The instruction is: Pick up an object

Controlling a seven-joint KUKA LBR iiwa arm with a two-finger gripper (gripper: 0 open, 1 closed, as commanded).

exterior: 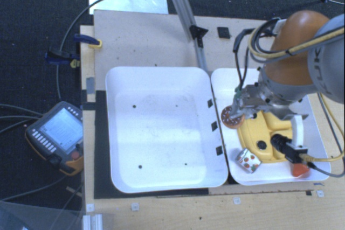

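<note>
My gripper [241, 109] hangs low over the left part of the right bin [223, 79]. Right at its tip, on its left side, is a small round brown and pink disc [230, 117]; whether the disc is touched or gripped cannot be made out. A yellow moulded toy [262, 132] lies just below and right of the gripper, partly under the wrist. A white cube with coloured spots [247, 161] rests near the bin's front edge. An orange-red object [299, 170] sits in the front right corner.
The left bin [116, 132] stands beside the right one, with black clips [214, 125] along the shared wall. A slanted grey pole [180, 0] rises behind the bins. A teach pendant [56, 134] lies off the bench at left.
</note>
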